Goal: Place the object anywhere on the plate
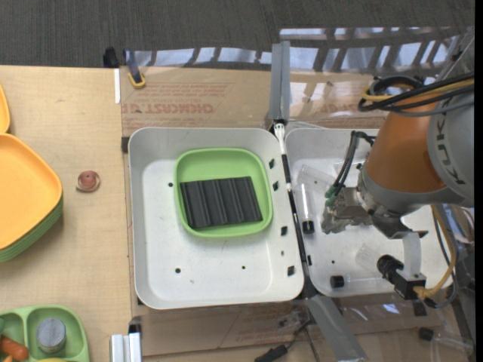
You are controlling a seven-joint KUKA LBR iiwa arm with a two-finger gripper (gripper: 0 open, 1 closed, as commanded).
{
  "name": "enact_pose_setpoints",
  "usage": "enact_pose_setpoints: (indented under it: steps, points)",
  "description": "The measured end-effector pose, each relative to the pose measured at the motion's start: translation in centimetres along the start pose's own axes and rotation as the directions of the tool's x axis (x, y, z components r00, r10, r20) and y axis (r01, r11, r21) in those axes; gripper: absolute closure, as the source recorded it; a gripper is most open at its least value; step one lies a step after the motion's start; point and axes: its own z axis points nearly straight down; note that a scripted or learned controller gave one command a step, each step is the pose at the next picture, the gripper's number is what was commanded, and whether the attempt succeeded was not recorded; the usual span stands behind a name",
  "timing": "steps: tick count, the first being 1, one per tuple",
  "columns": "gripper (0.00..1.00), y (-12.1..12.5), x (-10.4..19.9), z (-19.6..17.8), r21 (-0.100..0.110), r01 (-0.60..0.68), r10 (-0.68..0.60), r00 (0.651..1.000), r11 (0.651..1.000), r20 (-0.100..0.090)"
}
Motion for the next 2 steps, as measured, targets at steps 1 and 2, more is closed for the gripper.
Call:
enact_pose_setpoints:
  steps: [1,2]
  points:
    - [1.0,0.01,0.75,-0.02,0.0,0.066,-0.066,0.998,0.998,0.0]
    - [1.0,0.01,1.68,-0.01,0.0,0.142,-0.142,0.99,0.99,0.0]
